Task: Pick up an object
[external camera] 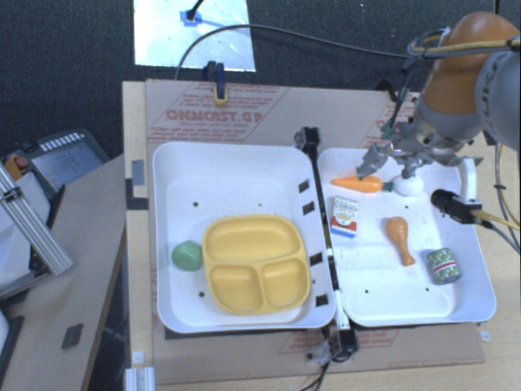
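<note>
Gripper (391, 160) open over right bin (468, 300) far edge, fingers spread above toy carrot (358, 184), nothing between them. Along near-right corner: drumstick (398, 239), green can (444, 265); small carton (344, 217) beside left edge.

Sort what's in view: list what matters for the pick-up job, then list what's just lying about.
In play:
gripper, open above the right bin
carrot
white ball
small carton
drumstick
green can

Lying about:
yellow divided tray, left bin
green ball, left bin
yellow clamp
</note>
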Tool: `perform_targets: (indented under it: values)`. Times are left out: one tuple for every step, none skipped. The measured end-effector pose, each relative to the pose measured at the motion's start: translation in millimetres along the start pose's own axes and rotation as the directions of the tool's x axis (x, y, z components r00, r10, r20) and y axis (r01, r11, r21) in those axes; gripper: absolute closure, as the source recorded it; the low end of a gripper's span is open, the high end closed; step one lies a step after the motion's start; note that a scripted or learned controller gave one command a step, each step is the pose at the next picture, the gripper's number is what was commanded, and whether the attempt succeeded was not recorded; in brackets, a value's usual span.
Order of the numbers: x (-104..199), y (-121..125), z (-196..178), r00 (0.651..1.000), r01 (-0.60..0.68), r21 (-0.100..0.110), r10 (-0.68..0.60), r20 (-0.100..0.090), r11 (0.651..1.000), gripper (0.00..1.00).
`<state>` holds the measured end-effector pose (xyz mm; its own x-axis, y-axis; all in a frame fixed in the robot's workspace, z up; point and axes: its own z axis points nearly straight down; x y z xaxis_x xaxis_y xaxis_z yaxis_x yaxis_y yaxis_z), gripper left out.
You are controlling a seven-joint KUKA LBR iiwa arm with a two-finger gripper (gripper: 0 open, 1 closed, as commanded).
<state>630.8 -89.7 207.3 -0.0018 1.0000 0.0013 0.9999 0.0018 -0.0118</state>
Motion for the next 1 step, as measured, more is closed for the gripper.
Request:
perform_targets:
  values:
    - [0.1,2.6,-7.8,1.000,0.002,-0.013,-0.002,0.001,1.000,0.00]
